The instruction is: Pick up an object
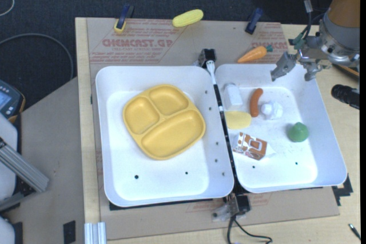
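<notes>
**Gripper spread above the right bin's far edge, nothing held**

The gripper [297, 67] hangs over the far rim of the right bin [320, 140], its 2 fingers [281, 70] spread apart with nothing between them. The grey arm [343, 31] with its orange band reaches in from the upper right.

Below and nearer the camera, inside the right bin, lie 6 things: a reddish-orange sausage [255, 102] just beside a small white lump [271, 110], a white block [232, 95] near the bin's left wall, a pale yellow piece [238, 119] just under that block, a brown-and-white packet [251, 146] nearer the front, and a green ball [298, 132] toward the right, well apart from the gripper.

An orange carrot [253, 54] rests on the cardboard just beyond the right bin, left of the gripper.

The left bin [114, 168] holds a yellow divided plate [163, 121] with 3 compartments. A yellow banana [187, 18] lies at the bench's far edge.
</notes>
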You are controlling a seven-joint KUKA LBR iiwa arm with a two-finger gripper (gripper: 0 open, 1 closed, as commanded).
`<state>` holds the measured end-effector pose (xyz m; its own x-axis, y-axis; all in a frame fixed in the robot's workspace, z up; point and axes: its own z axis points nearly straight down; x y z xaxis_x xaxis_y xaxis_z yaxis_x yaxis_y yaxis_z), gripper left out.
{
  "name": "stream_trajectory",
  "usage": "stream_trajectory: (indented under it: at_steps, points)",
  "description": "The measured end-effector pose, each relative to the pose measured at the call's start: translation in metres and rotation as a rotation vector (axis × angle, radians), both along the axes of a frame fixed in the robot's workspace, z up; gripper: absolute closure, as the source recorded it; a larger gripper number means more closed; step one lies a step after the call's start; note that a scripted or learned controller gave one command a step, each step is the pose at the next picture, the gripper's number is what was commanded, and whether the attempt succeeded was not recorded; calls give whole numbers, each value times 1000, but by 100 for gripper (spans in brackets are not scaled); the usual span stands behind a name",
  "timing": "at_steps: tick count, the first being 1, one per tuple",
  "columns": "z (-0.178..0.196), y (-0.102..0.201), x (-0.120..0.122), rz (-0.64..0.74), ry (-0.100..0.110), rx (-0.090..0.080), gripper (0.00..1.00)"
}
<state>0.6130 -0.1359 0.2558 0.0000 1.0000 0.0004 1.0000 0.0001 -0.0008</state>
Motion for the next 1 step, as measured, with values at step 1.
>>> stream_trajectory:
  at_steps: [1]
  points:
    - [-156, 21, -9, -1, -2, 0, 0]
